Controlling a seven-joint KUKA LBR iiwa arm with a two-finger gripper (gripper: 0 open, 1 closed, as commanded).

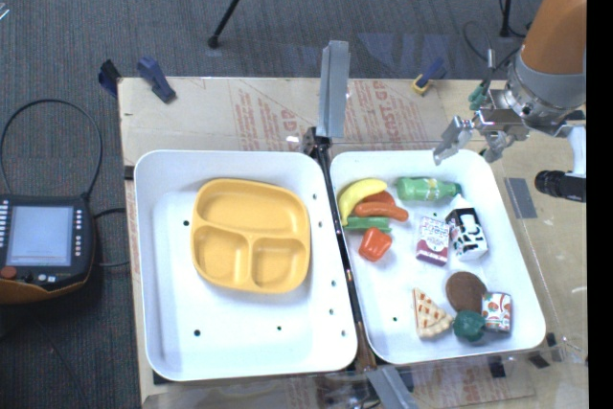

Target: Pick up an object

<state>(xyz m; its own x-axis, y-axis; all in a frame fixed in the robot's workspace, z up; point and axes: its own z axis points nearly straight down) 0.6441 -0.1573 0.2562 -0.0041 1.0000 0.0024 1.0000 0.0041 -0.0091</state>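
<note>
My gripper [472, 139] hangs open above the far right edge of the right bin [383, 321], with nothing between its fingers. Below it in that bin lie a green bottle [427, 189], a banana [359, 194], a hot dog [381, 208], a green bean pod [367, 223] and a red pepper [374, 243]. Further right are a pink carton [433, 239] and a black-and-white carton [467, 234]. Near the front sit a pizza slice [430, 313], a brown cookie [465, 289], a green broccoli piece [468, 327] and a red-and-white box [497, 311].
The left bin [172, 340] holds a yellow divided tray [253, 234]. A grey upright post [333, 91] stands behind the seam between the bins. A pendant with a screen [43, 239] lies left of the bench. Blue and yellow clamps grip the bench's far edge.
</note>
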